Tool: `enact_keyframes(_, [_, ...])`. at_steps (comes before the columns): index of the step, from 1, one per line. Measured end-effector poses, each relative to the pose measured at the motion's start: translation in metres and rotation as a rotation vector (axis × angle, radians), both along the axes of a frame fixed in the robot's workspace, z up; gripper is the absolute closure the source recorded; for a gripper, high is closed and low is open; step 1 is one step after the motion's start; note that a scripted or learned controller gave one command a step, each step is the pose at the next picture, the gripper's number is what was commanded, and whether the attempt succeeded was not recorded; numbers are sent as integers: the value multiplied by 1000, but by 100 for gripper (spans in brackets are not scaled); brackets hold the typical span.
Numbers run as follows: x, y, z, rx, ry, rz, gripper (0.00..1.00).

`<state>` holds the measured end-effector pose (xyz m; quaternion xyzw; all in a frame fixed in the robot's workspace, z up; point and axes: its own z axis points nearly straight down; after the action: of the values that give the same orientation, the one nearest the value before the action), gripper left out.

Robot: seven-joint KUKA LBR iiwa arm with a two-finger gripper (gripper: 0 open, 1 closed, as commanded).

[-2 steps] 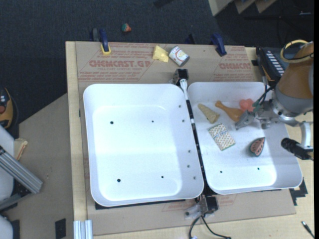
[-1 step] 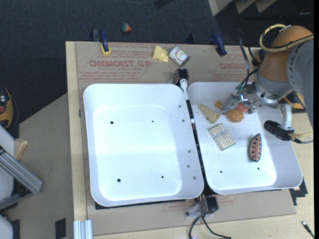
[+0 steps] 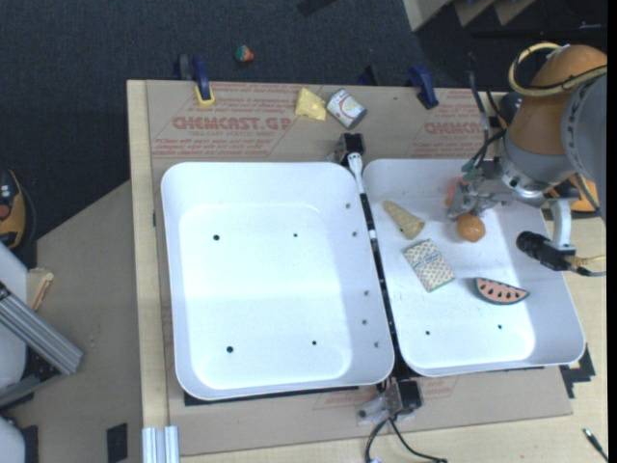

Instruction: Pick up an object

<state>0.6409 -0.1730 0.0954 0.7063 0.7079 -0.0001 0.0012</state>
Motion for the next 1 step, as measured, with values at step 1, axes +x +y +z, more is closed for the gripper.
enact_keyframes(1, [29, 58, 72, 2, -8, 4, 100])
